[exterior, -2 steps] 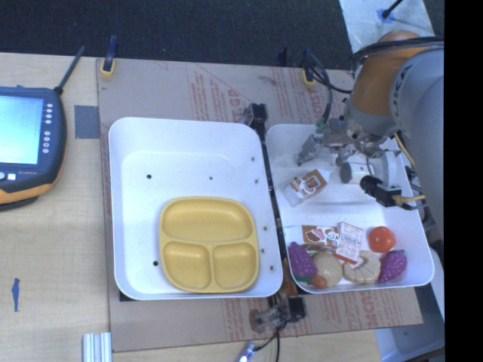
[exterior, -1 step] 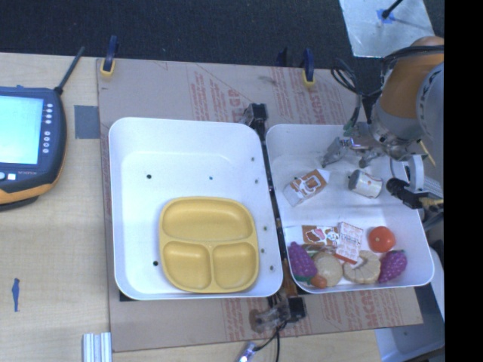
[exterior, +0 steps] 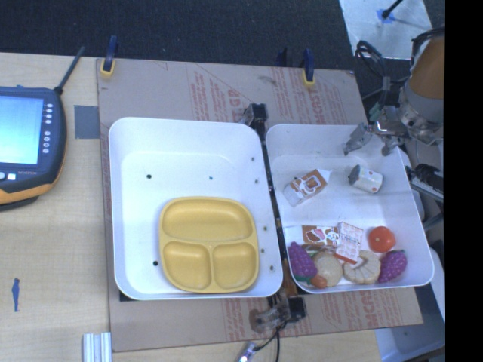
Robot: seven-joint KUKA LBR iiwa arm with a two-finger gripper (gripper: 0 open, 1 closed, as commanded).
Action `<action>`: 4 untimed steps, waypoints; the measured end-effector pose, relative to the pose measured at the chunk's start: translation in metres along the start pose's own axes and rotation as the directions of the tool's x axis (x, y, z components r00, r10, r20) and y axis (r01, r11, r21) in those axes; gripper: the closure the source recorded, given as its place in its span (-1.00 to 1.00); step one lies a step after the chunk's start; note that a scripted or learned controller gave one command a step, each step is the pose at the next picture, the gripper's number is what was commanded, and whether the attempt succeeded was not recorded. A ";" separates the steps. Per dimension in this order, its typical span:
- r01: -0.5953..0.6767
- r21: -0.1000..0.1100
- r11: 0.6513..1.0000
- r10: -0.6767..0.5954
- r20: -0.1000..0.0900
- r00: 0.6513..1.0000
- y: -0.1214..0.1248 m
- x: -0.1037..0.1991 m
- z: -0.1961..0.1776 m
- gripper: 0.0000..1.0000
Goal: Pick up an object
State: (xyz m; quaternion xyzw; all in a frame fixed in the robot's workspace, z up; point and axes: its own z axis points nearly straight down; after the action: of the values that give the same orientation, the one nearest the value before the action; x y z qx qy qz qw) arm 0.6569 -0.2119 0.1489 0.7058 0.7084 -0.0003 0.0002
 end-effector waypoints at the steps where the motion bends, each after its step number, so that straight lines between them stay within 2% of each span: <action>1: 0.001 0.005 1.000 -0.001 -0.001 1.000 -0.084 0.000 0.056 -1.00; 2: 0.000 0.002 1.000 0.000 -0.001 1.000 -0.030 0.001 0.057 -1.00; 3: 0.003 0.003 1.000 -0.003 0.000 1.000 -0.030 0.000 0.046 1.00; 4: 0.001 -0.001 1.000 -0.001 -0.001 1.000 0.001 0.048 -0.037 1.00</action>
State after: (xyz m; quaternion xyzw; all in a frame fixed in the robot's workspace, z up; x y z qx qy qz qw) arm 0.6574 -0.1644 0.1855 0.7053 0.7089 0.0005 0.0002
